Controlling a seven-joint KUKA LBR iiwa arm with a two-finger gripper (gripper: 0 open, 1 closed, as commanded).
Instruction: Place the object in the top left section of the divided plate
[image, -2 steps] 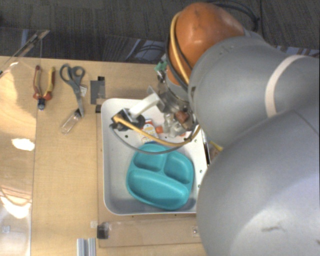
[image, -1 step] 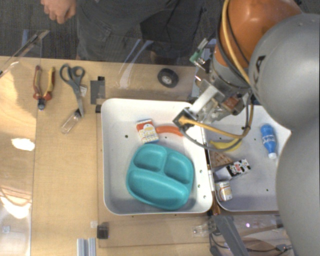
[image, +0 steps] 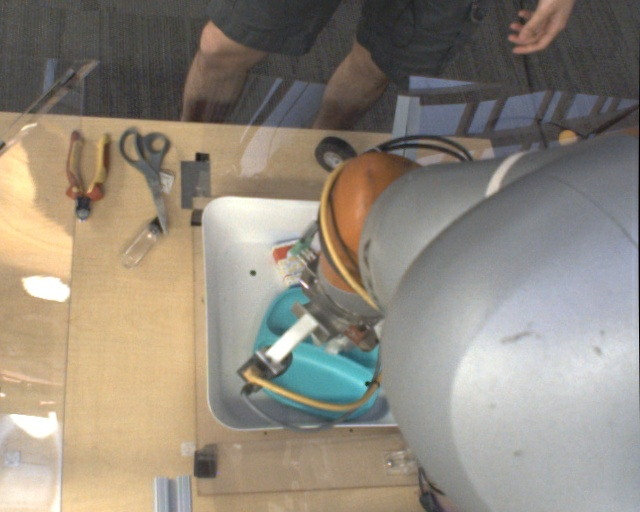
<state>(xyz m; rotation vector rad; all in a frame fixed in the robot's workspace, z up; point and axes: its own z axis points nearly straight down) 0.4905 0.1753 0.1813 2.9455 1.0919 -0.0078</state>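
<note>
A teal divided plate (image: 300, 372) lies in the white bin (image: 228, 300), toward its near side. My arm covers most of the plate, so its sections are hard to tell apart. My gripper (image: 335, 322) hangs low over the plate's far part, below the orange band (image: 358, 205) on the wrist. A small object (image: 292, 258) in red, green and white lies on the bin floor just beyond the plate, close to the gripper's left side. Whether anything sits in the gripper is hidden by the wrist.
On the bench left of the bin lie scissors (image: 147, 163), red-handled pliers (image: 86, 170) and a black block (image: 197, 178). A black ring (image: 335, 152) sits behind the bin. A person's legs (image: 285, 70) stand beyond the bench. The grey arm covers the right half.
</note>
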